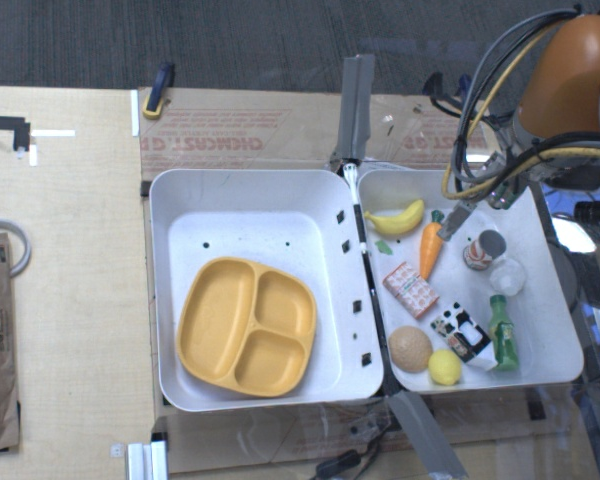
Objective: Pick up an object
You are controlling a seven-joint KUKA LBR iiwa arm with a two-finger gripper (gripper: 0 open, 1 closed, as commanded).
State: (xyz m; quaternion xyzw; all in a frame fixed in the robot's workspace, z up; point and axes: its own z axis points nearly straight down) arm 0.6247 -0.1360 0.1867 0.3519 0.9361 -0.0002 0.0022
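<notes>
One yellow plate (247, 326), one banana (397, 218), one carrot (431, 249), perhaps one lemon (445, 368)

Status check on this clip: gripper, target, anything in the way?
Gripper low over right bin, at the carrot's top end; grip unconfirmed. Banana and small can crowd close. Yellow plate alone in left bin.

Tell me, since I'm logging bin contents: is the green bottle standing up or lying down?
Lying down. The green bottle rests on its side on the floor of the right bin, cap toward the far end, beside the lemon.
</notes>
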